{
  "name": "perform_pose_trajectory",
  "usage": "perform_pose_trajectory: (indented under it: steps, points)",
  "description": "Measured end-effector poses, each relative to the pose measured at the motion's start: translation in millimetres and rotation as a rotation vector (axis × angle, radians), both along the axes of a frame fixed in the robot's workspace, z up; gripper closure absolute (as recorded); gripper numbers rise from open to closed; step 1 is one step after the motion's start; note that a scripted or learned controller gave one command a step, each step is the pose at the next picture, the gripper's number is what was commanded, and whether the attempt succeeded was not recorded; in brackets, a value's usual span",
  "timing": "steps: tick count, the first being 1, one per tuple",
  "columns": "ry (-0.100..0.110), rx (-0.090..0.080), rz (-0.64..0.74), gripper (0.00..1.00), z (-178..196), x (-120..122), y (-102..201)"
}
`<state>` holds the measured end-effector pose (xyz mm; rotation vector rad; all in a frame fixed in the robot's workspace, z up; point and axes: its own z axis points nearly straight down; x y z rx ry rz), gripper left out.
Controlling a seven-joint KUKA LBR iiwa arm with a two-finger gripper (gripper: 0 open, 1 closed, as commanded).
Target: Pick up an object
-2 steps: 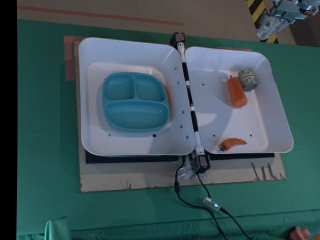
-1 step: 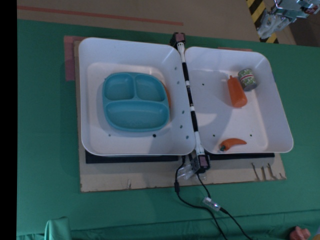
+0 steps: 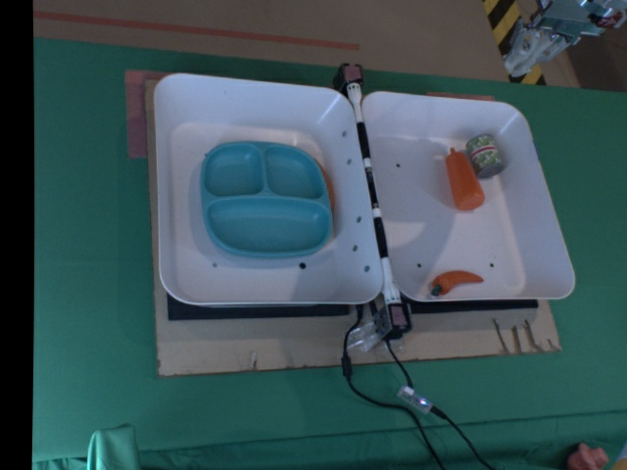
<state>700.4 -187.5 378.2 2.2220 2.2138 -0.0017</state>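
A green cloth (image 3: 88, 360) covers the bench, with a cardboard sheet (image 3: 294, 351) under 2 white bins; brown floor and a yellow-black hazard stripe (image 3: 498, 3) are seen beyond. Nearest the camera, black cables (image 3: 392, 380) trail from the bar (image 3: 370, 189) clamped between the bins.

In the right bin (image 3: 534, 262), 3 candidates are seen. Closest, by the front wall, an orange pepper-like toy (image 3: 455, 282) is laid flat, curved, with a dark stem end; likely light, smooth plastic, slippery, best pinched across its thicker middle. Further back, an orange bottle-shaped piece (image 3: 463, 180) lies on its side, neck pointing away; judged light and stiff, and best taken across the wide body, since it is rounded and could roll. Just beside it, touching or nearly so, a small can (image 3: 486, 155) with a greenish patterned label lies tilted; judged rigid, light and prone to rolling, so it is best gripped across its curved wall.

In the left bin (image 3: 171, 253) a teal 3-compartment plate (image 3: 265, 200) is seen, with an orange edge peeking from its right side; flat and hard to pinch.

Farthest, at top right, the gripper (image 3: 529, 52) hangs well apart from both bins, over the floor. Nothing is seen held; how wide it stands cannot be told.
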Motion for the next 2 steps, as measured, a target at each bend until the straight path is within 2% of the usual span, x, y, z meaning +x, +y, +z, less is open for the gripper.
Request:
perform_pose_trajectory:
  steps: [1,2]
  points:
    - [0.000,0.000,-0.001,1.00,-5,0,3]
    - [0.001,0.001,0.000,1.00,-89,-21,0]
